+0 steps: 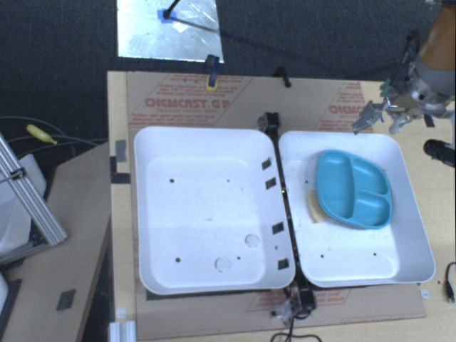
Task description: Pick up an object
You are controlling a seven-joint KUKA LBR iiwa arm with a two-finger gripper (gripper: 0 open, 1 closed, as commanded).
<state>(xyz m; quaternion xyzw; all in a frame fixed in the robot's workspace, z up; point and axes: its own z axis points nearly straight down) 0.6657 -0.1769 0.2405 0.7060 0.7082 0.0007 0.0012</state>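
Observation:
A blue divided plate (353, 189) lies in the right bin (356, 262), toward its back. A tan flat piece (313, 206) pokes out from under the plate's left edge. My gripper (382, 118) hangs above the back right corner of the right bin, up and to the right of the plate, apart from it. Its two fingers are spread, and nothing sits between them.
The left bin (206, 212) sits beside the right one, with a black clip strip (276, 184) between them. Both rest on a cardboard sheet (185, 102). A foil sheet (169, 18) lies at the back. An aluminium frame (25, 198) stands at the left.

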